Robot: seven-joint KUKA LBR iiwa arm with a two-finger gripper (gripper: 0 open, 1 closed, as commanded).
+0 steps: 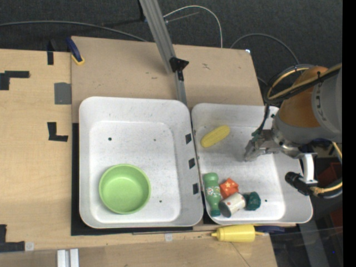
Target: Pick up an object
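Jaws: the gripper point(251, 151) hangs over the right bin point(278, 210), right of frame centre; whether open or clenched cannot be told, and nothing shows in its grasp.
Nearest object: the yellow corn-like piece point(214, 136) lies just left and slightly above, long axis slanting up to the right.
Further objects: green bottle point(211, 192), orange block point(228, 187) and cylinder point(232, 204) cluster below-left.

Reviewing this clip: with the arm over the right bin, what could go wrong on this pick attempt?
1. The pincer hangs over bare floor of the right bin, between the yellow corn-shaped piece and the cluster below; closing here would likely grab nothing.
2. The green bottle, orange block, white cylinder and dark green piece sit packed together, so a grasp there may nudge neighbours.
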